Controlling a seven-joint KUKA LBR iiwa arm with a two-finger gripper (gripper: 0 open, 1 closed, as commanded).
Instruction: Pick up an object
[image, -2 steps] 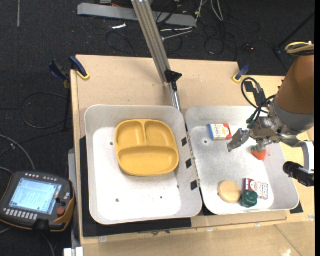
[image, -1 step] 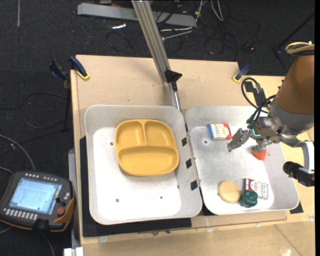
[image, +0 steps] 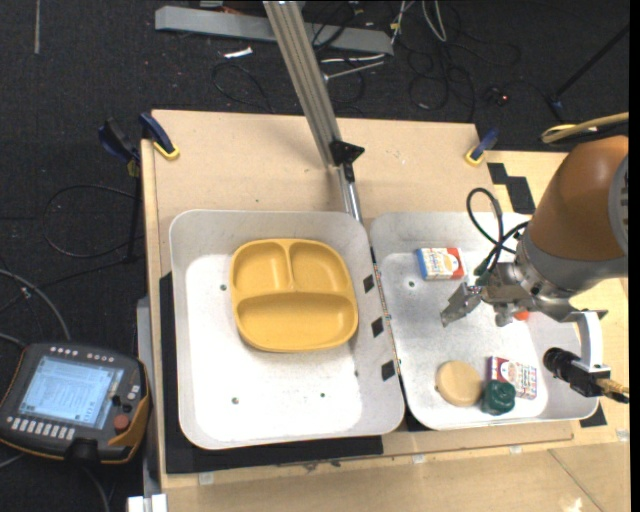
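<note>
Camera view. 2 white bins side by side on the bench.

Left bin (image: 200, 400): 1 yellow divided plate (image: 294, 294), 3 compartments, lying flat near the bin's centre.

Right bin (image: 415, 385): 4 candidate objects.
- Item 1: small blue-and-white box (image: 440, 262), at 12 o'clock in the bin, lying flat. Judged light, stiff card; take across its short sides.
- Item 2: tan round disc (image: 459, 383), at 6 o'clock. Judged light, smooth, low in profile; take across its diameter, with some risk of slipping.
- Item 3: dark green rounded object (image: 498, 398), just at 3 o'clock of the disc and touching or nearly touching it. Material cannot be told.
- Item 4: small printed packet (image: 514, 377), at 12 to 1 o'clock of the green object, partly overlapped by it. Judged light, possibly crushable.

Gripper (image: 462, 305): hangs over the bin's middle, between the box and the disc, apart from both. Nothing visible between the fingers; whether the jaws are spread or pressed together cannot be told.

Judgement: the box is the clearest pick, standing well apart from its neighbours.
</note>
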